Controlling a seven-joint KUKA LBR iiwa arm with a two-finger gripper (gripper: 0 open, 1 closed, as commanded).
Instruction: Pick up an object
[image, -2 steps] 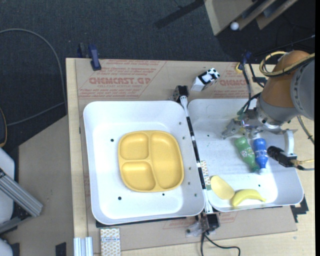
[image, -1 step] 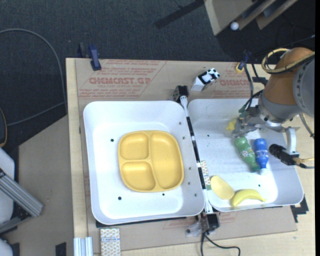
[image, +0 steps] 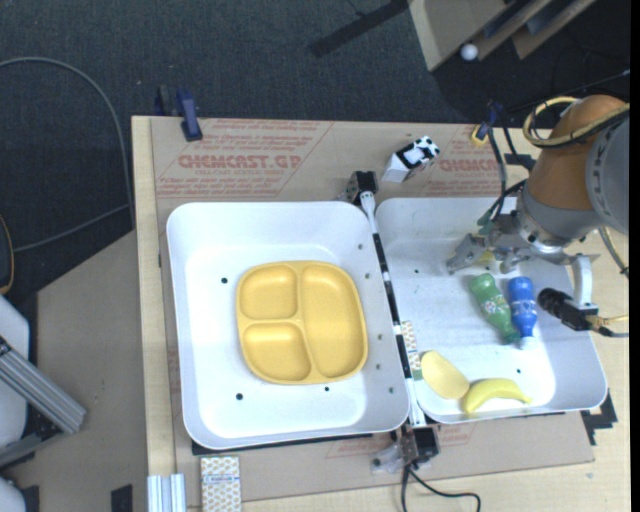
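Observation:
The right bin (image: 430, 225) holds a green bottle (image: 490, 300) and a blue bottle (image: 521, 305) lying side by side. A yellow banana (image: 495, 394) and a pale yellow lemon-shaped piece (image: 443, 375) lie near its front wall. My gripper (image: 486, 260) hangs just behind the far end of the green bottle. It is open, its grey fingers spread, and nothing is between them. The grey arm with its orange band (image: 565, 165) comes in from the right.
The left bin (image: 200, 300) holds a yellow divided plate (image: 300, 322). A small black and white object (image: 413, 157) and a blue clamp (image: 187, 113) sit on the bench behind the bins. A black part (image: 565, 308) juts over the right bin's right side.

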